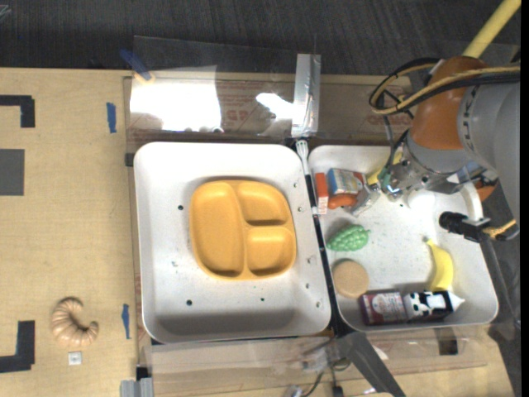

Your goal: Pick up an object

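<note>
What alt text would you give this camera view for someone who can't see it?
A grey robot arm's end effector reaches into the right white bin, near an orange-and-white box, a green bumpy toy, a tan round disc, a yellow banana and a lying dark bottle. The left white bin holds a yellow divided plate.

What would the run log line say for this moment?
arm: over right bin far side | gripper: beside orange-and-white carton, grasp unconfirmed | banana, bottle, green toy: untouched
</note>
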Robot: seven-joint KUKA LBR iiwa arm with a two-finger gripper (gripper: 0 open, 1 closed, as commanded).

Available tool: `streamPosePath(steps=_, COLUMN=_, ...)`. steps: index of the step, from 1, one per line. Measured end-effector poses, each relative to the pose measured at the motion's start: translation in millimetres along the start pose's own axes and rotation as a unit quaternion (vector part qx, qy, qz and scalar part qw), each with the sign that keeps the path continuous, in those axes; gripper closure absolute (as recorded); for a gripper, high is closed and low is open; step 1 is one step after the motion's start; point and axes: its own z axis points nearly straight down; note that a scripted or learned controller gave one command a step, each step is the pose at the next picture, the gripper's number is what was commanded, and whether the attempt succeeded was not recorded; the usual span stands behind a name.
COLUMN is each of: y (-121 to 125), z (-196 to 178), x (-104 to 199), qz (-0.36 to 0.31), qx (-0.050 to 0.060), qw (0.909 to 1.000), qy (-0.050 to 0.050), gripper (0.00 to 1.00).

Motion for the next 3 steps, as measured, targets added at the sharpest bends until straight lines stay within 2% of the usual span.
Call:
streamPosePath(steps=1, y=17.1, z=0.1, x=-2.8, qz=-0.078, qx=0.018, qw=0.9968, qy=0.003, gripper=0.00)
streamPosePath(steps=2, y=17.2, z=2.0, x=2.1, qz=0.009, qx=0.024, qw=0.9997, qy=0.003, gripper=0.00)
streamPosePath(steps=3, y=12.0, z=-2.5, x=6.0, qz=0.008, qx=0.035, qw=0.9993, qy=0.009, gripper=1.00)
